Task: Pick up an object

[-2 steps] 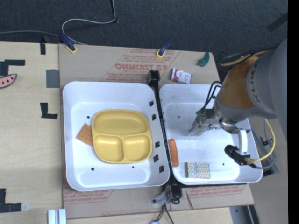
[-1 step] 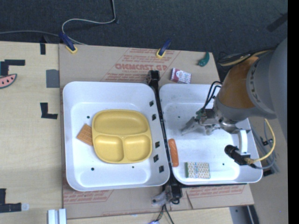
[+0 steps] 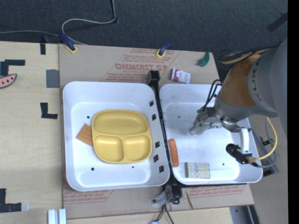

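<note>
The gripper [image 3: 200, 124] hangs low over bare floor in the middle of the right bin [image 3: 187, 97], reached in from the right under the grey arm [image 3: 254, 90]. Whether the fingers are spread or pressed together cannot be told at this slant, and nothing is visible between them.

Candidate objects in the same bin:
- An orange carrot-shaped piece [image 3: 173, 152] lies below and to the left of the fingers, against the wall shared with the other bin. That wall is likely to limit finger clearance on one side.
- A flat patterned packet [image 3: 197, 170] lies below the fingers, near the bin's front wall, well apart from them.

In the left bin [image 3: 74, 125], far left of the fingers, a yellow divided plate [image 3: 122, 136] partly covers a brown flat piece [image 3: 85, 134], so that piece is poorly exposed for grasping.

No object is lifted; the pick is judged not yet made.
</note>
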Robot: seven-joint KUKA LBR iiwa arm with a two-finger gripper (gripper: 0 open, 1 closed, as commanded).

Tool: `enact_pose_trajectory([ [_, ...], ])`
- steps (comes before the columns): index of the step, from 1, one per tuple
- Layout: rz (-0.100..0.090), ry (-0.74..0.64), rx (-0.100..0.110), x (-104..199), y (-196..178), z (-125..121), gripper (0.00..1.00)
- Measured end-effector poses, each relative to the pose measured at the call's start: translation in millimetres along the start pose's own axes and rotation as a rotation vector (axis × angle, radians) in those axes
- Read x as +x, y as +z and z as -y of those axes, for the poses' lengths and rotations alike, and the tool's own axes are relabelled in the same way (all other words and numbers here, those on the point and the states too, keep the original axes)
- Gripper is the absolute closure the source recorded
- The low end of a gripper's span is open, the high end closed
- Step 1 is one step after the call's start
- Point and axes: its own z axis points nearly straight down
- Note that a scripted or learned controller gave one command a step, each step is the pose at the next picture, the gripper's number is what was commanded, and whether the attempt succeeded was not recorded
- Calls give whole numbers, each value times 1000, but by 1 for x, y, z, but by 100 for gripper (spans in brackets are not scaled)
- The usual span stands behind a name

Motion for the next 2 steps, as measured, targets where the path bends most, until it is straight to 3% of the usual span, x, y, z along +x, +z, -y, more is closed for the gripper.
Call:
enact_pose_trajectory([
  [1, 0, 0, 0, 0, 0, 0, 0],
  [2, -1, -1, 1, 13, 28, -51, 0],
])
